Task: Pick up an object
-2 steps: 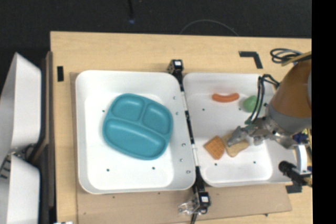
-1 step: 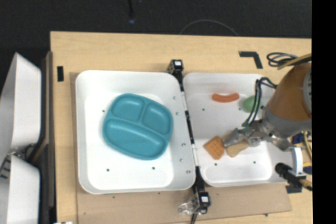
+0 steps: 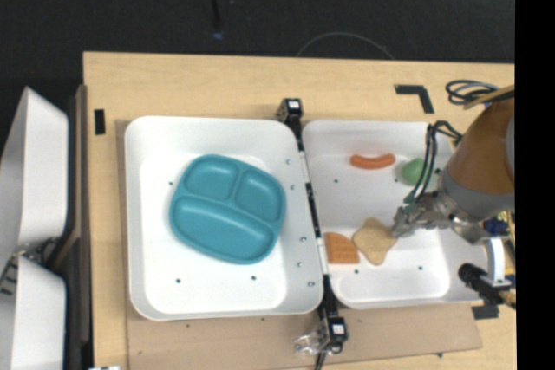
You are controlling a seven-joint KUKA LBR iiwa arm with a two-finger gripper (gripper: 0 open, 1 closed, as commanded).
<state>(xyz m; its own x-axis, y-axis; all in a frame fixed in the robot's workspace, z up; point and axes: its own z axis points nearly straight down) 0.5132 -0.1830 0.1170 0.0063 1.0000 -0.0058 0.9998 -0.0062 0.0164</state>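
From where I'm standing the claw point(image 3: 406, 221) sits low in the right bin point(image 3: 434, 286) touching the tan bread slice point(image 3: 373, 241), grip state unclear, so it should center over it before squeezing.

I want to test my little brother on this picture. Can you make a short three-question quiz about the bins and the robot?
1. True or false: the blue plate lies in the left bin.
2. Which bin holds the orange sausage? A) left B) right
3. Fill in: the gripper is down beside the tan ____ slice.

Key: 1 true; 2 B, the right bin; 3 bread.
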